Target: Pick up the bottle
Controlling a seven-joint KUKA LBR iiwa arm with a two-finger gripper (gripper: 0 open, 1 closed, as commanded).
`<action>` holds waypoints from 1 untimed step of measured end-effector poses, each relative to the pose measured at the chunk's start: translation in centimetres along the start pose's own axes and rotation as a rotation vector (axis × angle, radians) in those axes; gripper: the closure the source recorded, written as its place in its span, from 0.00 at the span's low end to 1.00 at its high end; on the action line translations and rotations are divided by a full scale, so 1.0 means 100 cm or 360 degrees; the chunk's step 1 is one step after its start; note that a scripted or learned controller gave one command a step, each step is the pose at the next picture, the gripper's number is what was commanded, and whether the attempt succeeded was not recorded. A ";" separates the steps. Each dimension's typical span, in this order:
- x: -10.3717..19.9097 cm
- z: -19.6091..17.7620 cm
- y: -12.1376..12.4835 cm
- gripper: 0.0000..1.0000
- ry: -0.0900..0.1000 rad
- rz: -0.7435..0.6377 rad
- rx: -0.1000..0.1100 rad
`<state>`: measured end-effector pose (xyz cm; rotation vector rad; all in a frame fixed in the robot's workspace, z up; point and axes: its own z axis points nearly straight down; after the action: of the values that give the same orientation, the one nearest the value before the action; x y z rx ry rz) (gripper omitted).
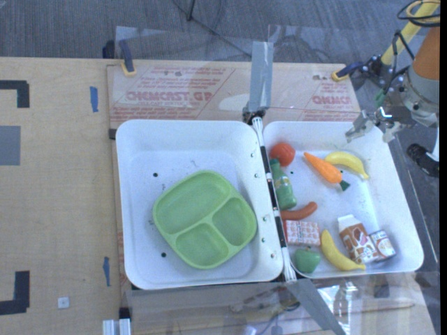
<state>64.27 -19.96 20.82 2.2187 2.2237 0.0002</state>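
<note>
bottle (283, 187) lies along the left wall of the right bin (408, 215), below a tomato (282, 153). gripper (369, 122) hovers over that bin's far right corner, released, grasping nothing.

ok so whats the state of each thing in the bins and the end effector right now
bottle: lying against the right bin's left wall, untouched
end effector: over the right bin's far right corner, holding nothing
green plate: right way up in the left bin
carrot: lying beside a banana
carton: lying on its side
</note>
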 end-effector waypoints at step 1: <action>0.005 0.110 -0.039 0.00 -0.0001 0.0184 -0.0010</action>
<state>60.36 -19.44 9.85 2.3398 2.0885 0.0061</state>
